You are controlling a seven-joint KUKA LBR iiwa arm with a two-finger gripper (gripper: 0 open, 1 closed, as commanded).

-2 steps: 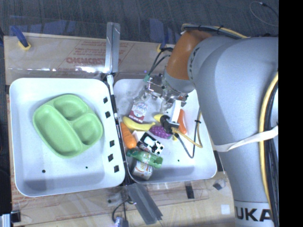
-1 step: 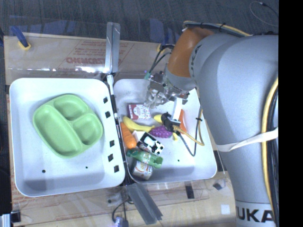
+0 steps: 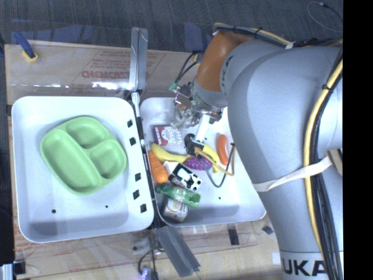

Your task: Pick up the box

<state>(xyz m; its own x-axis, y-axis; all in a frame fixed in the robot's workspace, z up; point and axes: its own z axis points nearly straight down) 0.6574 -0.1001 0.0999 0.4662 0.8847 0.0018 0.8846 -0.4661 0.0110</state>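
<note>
Pincer low in right bin, far end, just right of red-white box. Grip state: can't tell. Green plate in left bin.

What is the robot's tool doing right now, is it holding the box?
Tool: low at the back of the right bin, just above the small box. Whether it is open or closed cannot be told, and no box is seen in its grip.

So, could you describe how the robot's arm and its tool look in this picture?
The arm is bulky, rounded and light grey, with an orange band above the wrist. Yellow and black cables run along its side, and white letters "UKA" mark its dark base. The tool is small, metallic and partly clear, with thin wires beside it.
</note>
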